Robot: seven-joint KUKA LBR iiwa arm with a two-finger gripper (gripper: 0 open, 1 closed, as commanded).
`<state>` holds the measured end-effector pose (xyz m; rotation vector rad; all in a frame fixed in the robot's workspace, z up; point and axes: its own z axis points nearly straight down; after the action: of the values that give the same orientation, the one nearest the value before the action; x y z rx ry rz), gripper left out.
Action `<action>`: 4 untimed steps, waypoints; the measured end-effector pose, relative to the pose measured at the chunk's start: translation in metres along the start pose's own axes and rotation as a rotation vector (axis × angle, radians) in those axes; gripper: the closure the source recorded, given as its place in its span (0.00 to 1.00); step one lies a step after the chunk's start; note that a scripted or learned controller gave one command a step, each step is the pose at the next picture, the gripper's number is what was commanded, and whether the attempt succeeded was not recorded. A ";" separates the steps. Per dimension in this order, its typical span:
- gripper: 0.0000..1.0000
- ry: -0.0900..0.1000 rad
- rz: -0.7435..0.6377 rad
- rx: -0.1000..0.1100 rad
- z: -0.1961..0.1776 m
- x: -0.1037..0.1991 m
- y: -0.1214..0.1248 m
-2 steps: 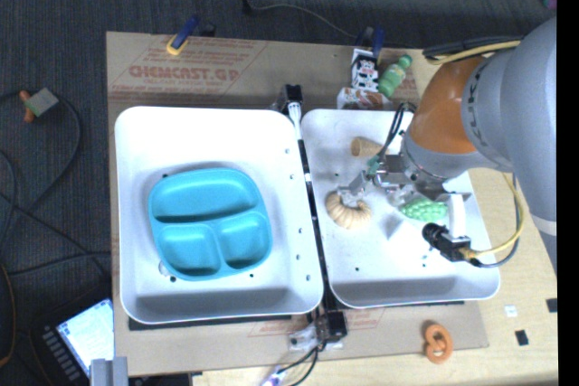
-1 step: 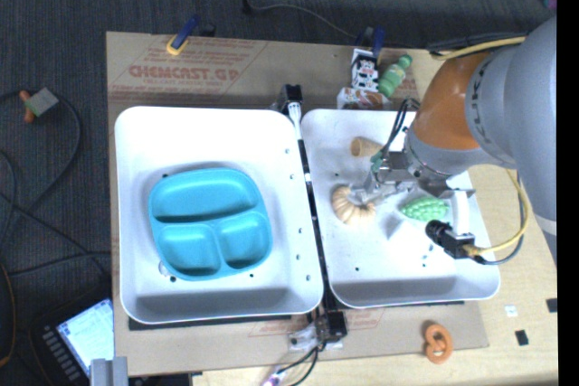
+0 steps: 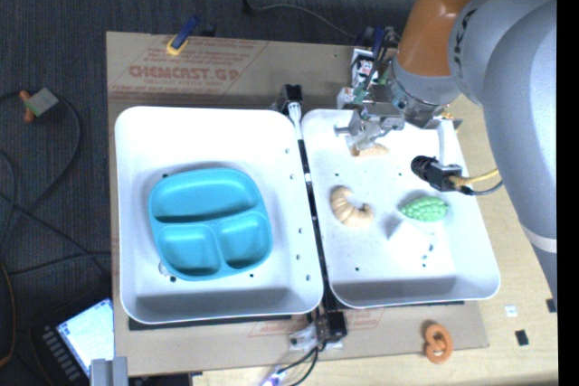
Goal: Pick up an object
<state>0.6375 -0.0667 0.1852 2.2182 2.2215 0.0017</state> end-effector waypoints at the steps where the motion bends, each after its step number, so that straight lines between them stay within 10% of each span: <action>1: 1.00 0.000 0.001 0.003 -0.050 0.031 -0.105; 2: 0.00 0.000 0.001 0.003 -0.050 0.031 -0.105; 3: 0.00 -0.001 0.004 0.004 0.054 -0.070 -0.128; 4: 0.00 0.001 0.001 0.003 -0.008 -0.044 -0.154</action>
<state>0.4838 -0.1108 0.1929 2.2209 2.2221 -0.0004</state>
